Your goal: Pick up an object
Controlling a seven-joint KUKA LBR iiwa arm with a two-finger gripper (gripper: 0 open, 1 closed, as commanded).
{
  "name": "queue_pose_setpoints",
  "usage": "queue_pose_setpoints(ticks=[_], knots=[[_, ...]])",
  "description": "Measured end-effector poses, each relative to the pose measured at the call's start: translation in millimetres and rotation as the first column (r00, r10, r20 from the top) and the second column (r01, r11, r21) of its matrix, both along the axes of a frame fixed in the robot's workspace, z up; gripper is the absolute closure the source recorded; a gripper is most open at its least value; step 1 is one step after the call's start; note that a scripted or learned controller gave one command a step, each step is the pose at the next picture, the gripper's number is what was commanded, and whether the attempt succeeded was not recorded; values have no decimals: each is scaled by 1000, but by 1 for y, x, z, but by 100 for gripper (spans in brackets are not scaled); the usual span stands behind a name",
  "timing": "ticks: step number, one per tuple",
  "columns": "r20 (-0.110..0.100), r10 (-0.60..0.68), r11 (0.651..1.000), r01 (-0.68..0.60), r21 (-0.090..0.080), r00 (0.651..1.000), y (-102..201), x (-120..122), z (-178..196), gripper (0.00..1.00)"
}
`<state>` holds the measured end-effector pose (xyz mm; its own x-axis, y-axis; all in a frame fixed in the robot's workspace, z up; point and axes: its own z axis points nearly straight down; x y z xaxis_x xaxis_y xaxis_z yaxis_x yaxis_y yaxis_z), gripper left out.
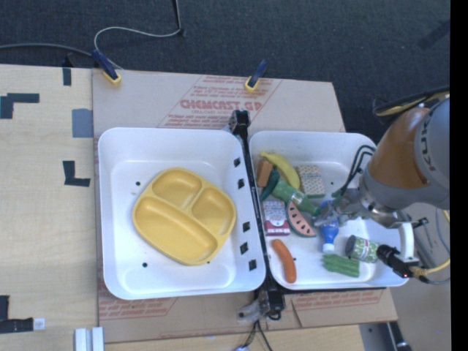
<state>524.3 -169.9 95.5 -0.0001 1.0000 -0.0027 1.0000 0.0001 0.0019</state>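
Gripper (327,214) sits low in our right bin (351,143), whether clenched we cannot tell, poised by the watermelon slice (301,221) among crowded toys, presumably lining up a pick.

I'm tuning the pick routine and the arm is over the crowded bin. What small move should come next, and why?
Probably a short, straight descent. The hand sits low in the right bin, among the watermelon slice, the green bottle and a blue-capped tube. Nothing is visibly between its tips, so I'd settle onto one item before closing.
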Motion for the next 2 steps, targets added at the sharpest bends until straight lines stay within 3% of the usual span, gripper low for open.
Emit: queue_pose_setpoints(ticks=[1,2], knots=[[-1,1,1000,-1,2,1000,12,-8,102,100],[-2,2,1000,-2,3,1000,67,-32,153,100]])
